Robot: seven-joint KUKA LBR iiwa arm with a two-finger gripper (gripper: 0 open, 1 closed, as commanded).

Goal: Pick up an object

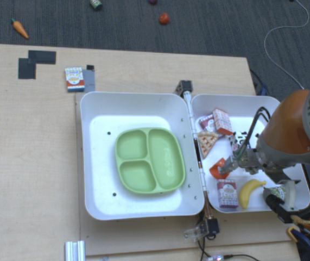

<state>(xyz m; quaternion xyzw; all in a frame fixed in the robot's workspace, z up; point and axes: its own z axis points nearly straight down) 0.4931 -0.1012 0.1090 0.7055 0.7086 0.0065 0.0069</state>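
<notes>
I see the end effector [226,167] in the right bin [269,101], fingers pinching a small red piece [217,169]; curved yellow banana [249,191] nearby.

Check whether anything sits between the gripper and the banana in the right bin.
Nothing visible does. The gripper hangs over the right bin, beside a red item. The banana lies just below and to the right of it in the view, with only bare bin floor between them. The small carton lies beside the banana, off that line.

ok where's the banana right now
The banana lies near the front of the right bin, between a small carton and the arm.
</notes>
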